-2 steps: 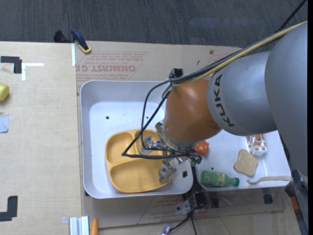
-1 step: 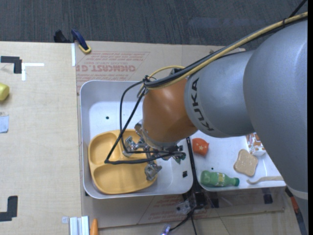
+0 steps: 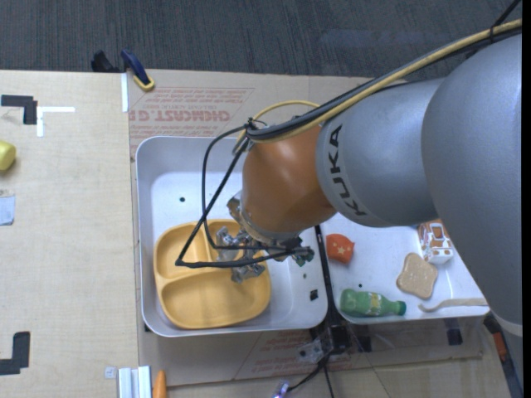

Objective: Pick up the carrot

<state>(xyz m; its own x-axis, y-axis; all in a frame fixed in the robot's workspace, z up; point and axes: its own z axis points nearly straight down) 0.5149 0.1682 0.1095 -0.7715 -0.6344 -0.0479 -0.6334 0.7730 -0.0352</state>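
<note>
Far left of the jaws, a yellow item [image 3: 4, 155] sits on the counter [image 3: 66, 272]. Carrot [image 3: 158, 381], probably: an orange stub cut off by the bottom edge, outside the left bin [image 3: 170, 162], below-left of the jaws. Jaws hang over the yellow divided plate [image 3: 207, 301] in that bin; can't tell their state, cables and wrist block it. To their right, in the right bin [image 3: 377, 259]: tomato [image 3: 338, 248], green bottle [image 3: 372, 303], bread slice [image 3: 416, 276].

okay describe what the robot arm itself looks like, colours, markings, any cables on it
The arm is thick, rounded and glossy grey, with black KUKA lettering on the link near an orange band above the wrist. A yellow cable and thin black cables run along it down to the small metallic gripper.
</note>
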